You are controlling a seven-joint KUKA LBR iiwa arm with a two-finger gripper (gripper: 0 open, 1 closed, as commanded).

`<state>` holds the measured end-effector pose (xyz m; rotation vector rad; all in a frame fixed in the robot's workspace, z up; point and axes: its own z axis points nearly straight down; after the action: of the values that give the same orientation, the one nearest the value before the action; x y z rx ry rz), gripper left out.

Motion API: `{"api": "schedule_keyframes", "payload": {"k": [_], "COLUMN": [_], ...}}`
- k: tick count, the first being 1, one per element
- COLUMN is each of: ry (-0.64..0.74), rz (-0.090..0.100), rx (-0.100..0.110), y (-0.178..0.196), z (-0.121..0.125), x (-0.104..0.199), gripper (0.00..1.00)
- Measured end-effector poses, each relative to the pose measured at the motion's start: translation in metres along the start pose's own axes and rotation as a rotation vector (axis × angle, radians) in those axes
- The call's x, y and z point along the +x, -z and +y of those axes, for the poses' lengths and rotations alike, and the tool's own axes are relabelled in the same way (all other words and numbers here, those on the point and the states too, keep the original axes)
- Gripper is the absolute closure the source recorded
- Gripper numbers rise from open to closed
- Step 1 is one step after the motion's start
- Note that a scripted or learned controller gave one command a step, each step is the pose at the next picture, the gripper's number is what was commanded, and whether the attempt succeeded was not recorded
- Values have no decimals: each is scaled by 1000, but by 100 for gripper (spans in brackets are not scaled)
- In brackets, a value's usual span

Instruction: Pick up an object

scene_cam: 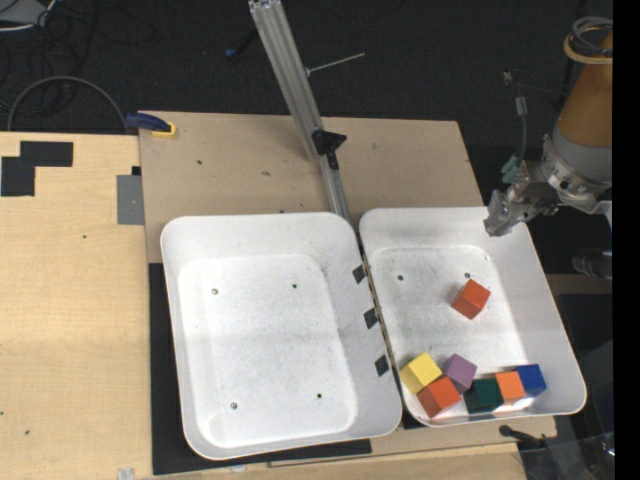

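Note:
The right bin [520, 258] holds a lone orange-red cube [470, 299] near its middle. Along its near edge sit several cubes: a yellow cube [421, 371], a red cube [439, 396], a purple cube [460, 370], a dark green cube [483, 395], an orange cube [511, 384] and a blue cube [531, 378]. My gripper [503, 213] hangs at the bin's far right corner, above and to the right of the lone cube. Nothing shows between its fingers.
The left bin [200, 258] lies beside the right one, joined by black clips. A slanted aluminium bar [296, 88] rises from behind the bins. Wooden boards cover the bench to the left and behind.

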<state>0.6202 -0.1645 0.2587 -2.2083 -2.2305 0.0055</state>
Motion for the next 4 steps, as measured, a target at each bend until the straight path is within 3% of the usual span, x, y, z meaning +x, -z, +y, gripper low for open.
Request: {"api": "schedule_keyframes", "payload": {"k": [1,2,3,4], "ry": [0,-7,-3,-5], "rz": [0,1,4,4], "rx": [1,-7,-1,12], "y": [0,38,31,-39], "z": [0,-17,-12,-85], "x": [0,23,115,174], "gripper": [0,0,0,0]}}
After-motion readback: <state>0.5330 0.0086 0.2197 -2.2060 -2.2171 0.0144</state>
